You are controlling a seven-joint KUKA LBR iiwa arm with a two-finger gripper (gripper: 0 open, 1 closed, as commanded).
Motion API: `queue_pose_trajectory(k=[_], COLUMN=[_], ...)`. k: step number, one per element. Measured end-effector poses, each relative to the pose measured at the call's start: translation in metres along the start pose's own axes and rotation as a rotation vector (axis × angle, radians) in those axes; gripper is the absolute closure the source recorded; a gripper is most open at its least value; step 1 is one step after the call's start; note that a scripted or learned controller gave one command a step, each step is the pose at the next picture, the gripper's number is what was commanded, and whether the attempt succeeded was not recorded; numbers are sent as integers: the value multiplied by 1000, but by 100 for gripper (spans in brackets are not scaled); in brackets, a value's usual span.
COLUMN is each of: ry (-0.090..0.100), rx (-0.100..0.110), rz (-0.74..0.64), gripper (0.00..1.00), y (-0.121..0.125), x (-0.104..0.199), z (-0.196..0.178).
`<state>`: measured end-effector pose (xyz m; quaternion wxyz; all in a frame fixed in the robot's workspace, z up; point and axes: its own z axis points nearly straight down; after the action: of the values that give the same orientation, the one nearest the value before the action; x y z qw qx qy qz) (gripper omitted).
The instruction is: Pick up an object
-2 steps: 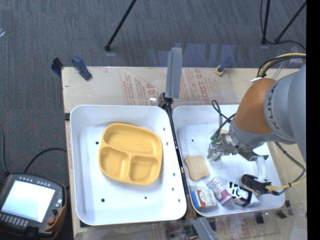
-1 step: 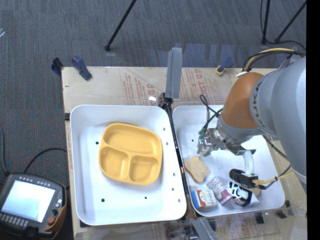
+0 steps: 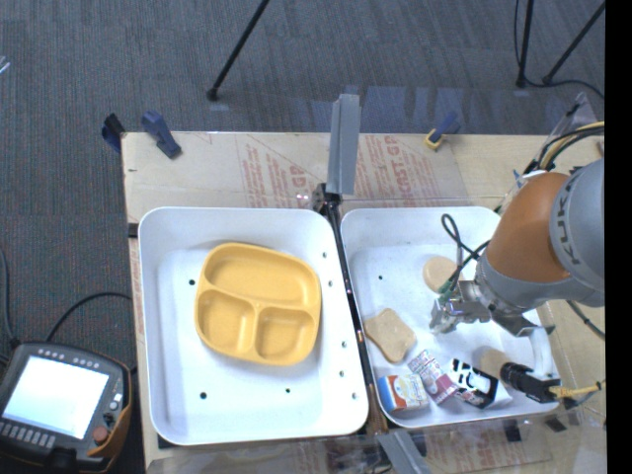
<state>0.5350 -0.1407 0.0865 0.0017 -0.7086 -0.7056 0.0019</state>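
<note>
**Gripper low over the right bin, nothing taken yet**

Nearest the camera, small packets (image 3: 432,380) crowd the front of the right bin (image 3: 395,227), a carton (image 3: 400,391) to their left and a black-and-white item (image 3: 477,383) to their right. Behind them lies a tan bread slice (image 3: 389,335), flat and apart from the rest. A round biscuit (image 3: 440,273) sits further back. The gripper (image 3: 449,315) hangs between biscuit and slice; whether it is spread or pressed together cannot be told, and nothing shows in its grasp. The left bin (image 3: 158,255) bears a yellow tray (image 3: 259,302). The slice looks the easiest pick: centre over it, straddle its narrow width, descend squarely, and avoid the crowded packets.
</note>
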Motion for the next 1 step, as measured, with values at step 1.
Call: queue_pose_trajectory(k=[1], ry=[2], rx=[-3], rz=[-10], gripper=[100], y=[76], x=[51], z=[-1])
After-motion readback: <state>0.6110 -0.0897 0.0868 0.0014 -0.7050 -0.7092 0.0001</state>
